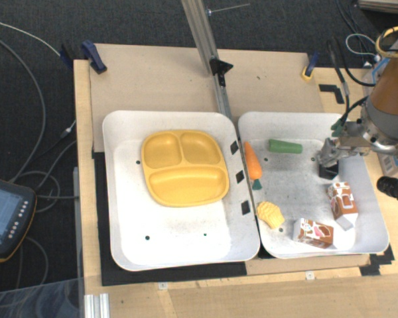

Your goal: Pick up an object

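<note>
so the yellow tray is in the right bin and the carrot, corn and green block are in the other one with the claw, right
Not quite: the camera view shows the yellow tray in the left bin, not the right. The carrot, corn and green block lie in the right bin, where the claw is.

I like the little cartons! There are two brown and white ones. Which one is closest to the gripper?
The brown carton at the right bin's right side, just below the gripper. The other carton lies lower down, near the bin's front edge.
</note>
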`<action>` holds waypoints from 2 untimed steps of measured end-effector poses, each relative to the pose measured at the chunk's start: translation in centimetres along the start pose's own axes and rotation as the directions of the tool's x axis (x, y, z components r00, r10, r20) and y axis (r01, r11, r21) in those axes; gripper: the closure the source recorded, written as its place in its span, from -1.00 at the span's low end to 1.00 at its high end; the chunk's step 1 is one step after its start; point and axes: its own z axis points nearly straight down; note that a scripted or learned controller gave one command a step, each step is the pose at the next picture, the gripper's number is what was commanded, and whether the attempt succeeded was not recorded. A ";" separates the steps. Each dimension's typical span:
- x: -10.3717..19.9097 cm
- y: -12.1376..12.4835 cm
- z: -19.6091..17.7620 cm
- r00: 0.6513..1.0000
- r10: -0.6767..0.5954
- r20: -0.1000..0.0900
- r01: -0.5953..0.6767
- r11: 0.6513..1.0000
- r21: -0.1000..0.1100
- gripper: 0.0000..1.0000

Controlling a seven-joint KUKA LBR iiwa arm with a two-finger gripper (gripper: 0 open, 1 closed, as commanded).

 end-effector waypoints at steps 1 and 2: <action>0.0 0.2 -2.8 1.000 0.000 0.000 0.000 1.000 0.002 1.00; 6.1 0.3 -2.3 1.000 -0.005 -0.005 0.005 1.000 0.009 1.00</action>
